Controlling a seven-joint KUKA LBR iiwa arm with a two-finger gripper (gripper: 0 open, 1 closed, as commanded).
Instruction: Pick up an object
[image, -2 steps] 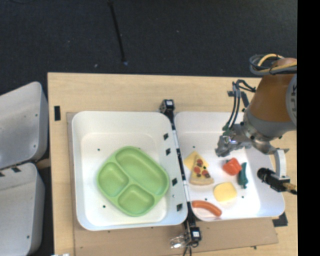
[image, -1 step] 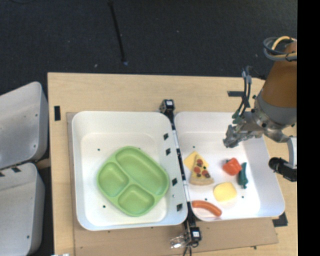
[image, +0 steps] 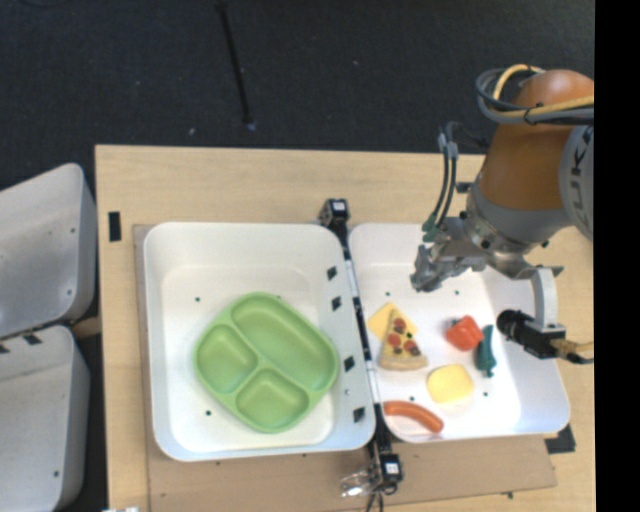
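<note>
The right bin (image: 400, 245) holds a pizza slice (image: 396, 339), a red and green pepper (image: 470, 338), a yellow piece (image: 449, 383) and a red sausage (image: 413, 416) at the front edge. My gripper (image: 428, 274) hangs over the back part of this bin, above and a little right of the pizza slice. Nothing shows between its dark fingers.
The left bin (image: 170, 260) carries a green divided plate (image: 263, 361). A black fitting (image: 528, 333) sits at the right bin's right rim. Bare bin floor lies at the back left of the right bin. White chairs stand beyond the bench's left edge.
</note>
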